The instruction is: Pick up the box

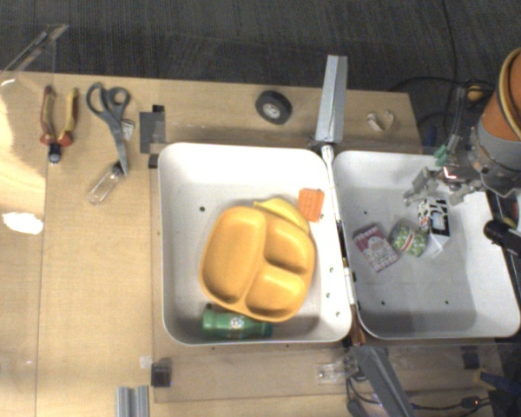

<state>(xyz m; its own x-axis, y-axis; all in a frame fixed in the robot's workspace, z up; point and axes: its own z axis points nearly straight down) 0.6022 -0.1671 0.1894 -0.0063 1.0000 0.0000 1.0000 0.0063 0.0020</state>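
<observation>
The grey arm with the orange band reaches in from the right, and its two-finger gripper (427, 183) hangs over the upper right part of the right white bin (495, 315); I cannot tell from the view how the gripper is set. Just below it a small black-and-white box (438, 216) lies on the bin floor, close to the gripper, but I cannot tell if they touch. Beside the box, to its left, lie a small green crumpled packet (409, 239) and a pinkish flat packet (375, 246). In the left white bin (187, 168) a big yellow plastic tray with compartments (258, 261) lies turned over, with a small orange block (310, 203) near its upper right edge and a green bottle (235, 323) lying on its side just below it. On the wooden bench (69, 276) lie grey-handled scissors (113, 115), red-handled pliers (57, 122) and a black roll of tape (273, 106).
</observation>
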